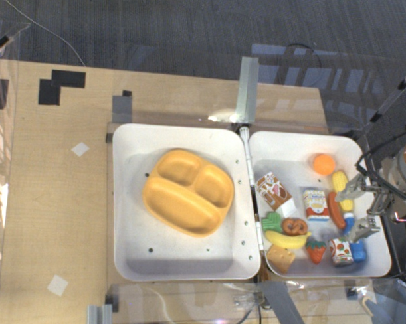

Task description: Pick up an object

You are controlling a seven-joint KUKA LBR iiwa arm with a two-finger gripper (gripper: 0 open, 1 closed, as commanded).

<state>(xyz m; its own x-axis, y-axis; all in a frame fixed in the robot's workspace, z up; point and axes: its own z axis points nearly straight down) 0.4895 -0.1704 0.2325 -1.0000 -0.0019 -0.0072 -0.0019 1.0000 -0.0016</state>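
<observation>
My gripper (359, 208) hangs over the right edge of the right bin (293, 149), fingers spread open with nothing between them. One fingertip (352, 189) is beside a yellow corn cob (339, 180); the other (364, 229) is above a blue block (358, 251). A red sausage (335, 209) lies just left of the gripper. Further left are a small white carton (314, 203), a brown carton (273, 191), an orange ball (324, 163), a banana (287, 239), a pretzel (294, 225), a strawberry (315, 251) and a small can (341, 252).
The left bin (129, 188) holds a yellow divided plate (189, 191). A metal post (248, 93) stands behind the seam between the bins. Cables and the arm's wrist crowd the right edge. Bare wooden bench extends to the left.
</observation>
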